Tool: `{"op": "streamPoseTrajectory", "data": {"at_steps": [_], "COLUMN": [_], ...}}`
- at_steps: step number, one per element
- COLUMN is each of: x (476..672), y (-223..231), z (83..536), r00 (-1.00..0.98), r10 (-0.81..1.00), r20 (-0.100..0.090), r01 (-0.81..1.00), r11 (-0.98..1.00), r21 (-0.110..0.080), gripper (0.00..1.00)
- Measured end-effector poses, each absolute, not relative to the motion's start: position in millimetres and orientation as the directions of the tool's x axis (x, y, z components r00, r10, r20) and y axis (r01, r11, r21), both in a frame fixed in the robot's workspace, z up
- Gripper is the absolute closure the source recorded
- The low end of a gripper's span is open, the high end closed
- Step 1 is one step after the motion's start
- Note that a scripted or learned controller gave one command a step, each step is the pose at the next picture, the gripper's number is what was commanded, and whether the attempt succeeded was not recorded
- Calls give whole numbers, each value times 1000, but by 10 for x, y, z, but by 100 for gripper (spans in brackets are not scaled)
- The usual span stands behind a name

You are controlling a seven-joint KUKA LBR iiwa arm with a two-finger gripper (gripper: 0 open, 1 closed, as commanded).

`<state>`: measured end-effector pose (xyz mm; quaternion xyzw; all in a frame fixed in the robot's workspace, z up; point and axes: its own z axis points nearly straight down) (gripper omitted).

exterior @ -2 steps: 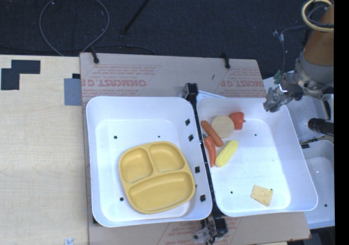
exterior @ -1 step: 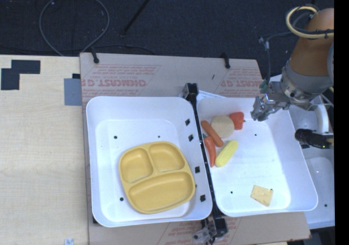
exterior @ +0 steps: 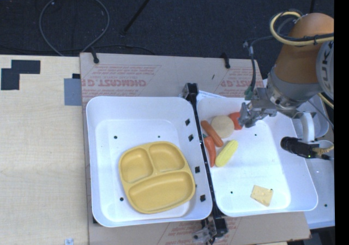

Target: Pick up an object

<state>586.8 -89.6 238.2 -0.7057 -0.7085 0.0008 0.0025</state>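
Observation:
The right bin [exterior: 297,184] holds a pale round bun-like object [exterior: 222,125], an orange carrot-like piece [exterior: 211,132], a second red-orange piece [exterior: 210,149], a yellow corn cob [exterior: 226,153] and a yellow cheese wedge [exterior: 262,195]. A red object [exterior: 235,119] lies just right of the bun, partly hidden by the gripper. My gripper [exterior: 246,117] hangs low over the bin's upper middle, right beside that red object and the bun.
The left bin [exterior: 103,129] carries a yellow divided tray [exterior: 156,177]. A black divider [exterior: 199,145] separates the two bins. Cardboard lies behind the bins, and a pale wooden bench top spreads to the left.

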Motion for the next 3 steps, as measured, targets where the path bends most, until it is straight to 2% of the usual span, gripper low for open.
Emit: {"op": "streamPoseTrajectory", "data": {"at_steps": [1, 2, 3], "x": [5691, 5466, 5386], "y": [-434, 86, 630], "z": [2456, 2315, 2274], "r00": [-4, -4, -5], "r10": [1000, 1000, 1000], "r20": [3, 2, 2], "r01": [1000, 1000, 1000], "r11": [4, 4, 5], "r21": [-4, -7, -6], "gripper": [100, 100, 100]}}
